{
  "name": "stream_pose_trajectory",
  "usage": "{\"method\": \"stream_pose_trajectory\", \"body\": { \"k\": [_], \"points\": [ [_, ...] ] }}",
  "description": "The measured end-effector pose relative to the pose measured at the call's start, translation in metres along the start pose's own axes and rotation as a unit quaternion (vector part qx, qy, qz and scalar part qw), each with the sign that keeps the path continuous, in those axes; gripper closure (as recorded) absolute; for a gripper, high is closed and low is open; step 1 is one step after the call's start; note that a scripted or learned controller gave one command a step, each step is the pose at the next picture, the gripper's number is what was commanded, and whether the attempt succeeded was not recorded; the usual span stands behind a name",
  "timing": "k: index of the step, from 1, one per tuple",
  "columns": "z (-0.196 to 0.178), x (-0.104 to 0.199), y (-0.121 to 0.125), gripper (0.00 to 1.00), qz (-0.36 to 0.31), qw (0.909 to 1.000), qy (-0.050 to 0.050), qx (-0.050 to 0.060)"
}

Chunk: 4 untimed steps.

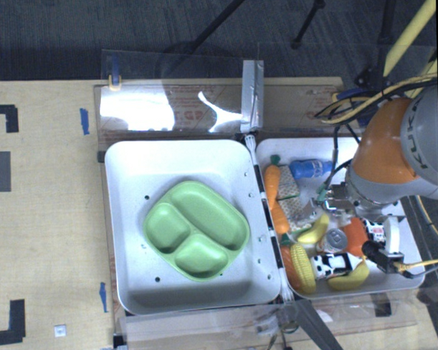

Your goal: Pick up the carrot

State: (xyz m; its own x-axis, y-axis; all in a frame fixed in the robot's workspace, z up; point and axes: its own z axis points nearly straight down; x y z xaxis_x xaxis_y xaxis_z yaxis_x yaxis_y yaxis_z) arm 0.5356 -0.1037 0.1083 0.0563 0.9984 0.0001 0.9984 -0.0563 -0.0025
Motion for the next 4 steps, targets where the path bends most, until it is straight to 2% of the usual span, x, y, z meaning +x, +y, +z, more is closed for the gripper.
{"method": "stream_pose_trajectory", "body": {
  "k": [1, 2, 3, 4],
  "points": [
    [0.016, 0.008, -0.032, 0.00, -0.022, 0.9996, -0.003, -0.017],
    [-0.031, -0.062, -0.042, 0.00, -0.094, 0.9956, 0.001, 0.000],
    [0.004, -0.033, -0.036, 0.00, -0.154, 0.9876, -0.008, -0.028],
    [-0.056, -0.123, -0.049, 0.00, -0.162, 0.9869, 0.001, 0.000]
  ]
}}
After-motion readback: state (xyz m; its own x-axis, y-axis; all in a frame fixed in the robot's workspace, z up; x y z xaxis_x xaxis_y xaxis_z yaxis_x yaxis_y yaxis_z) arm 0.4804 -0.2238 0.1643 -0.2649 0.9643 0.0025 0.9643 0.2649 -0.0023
